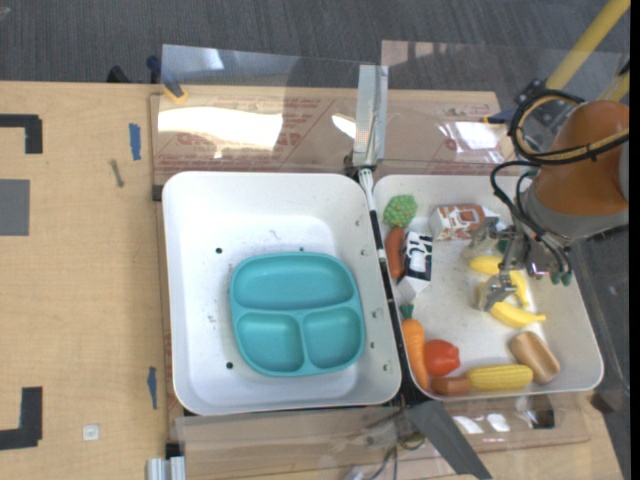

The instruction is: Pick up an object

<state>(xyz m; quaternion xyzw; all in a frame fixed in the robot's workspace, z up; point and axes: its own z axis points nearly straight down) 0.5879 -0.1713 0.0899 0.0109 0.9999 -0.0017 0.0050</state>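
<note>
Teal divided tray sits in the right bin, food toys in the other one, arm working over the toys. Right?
Not quite. The camera view shows the teal divided tray in the left bin, not the right. The rest holds: the food toys, such as the corn cob and the banana, lie in the right bin, and the gripper is over them.

fixed overhead camera, slanted down, both bins (180, 268)

arm (590, 163) cut off at right edge
</note>
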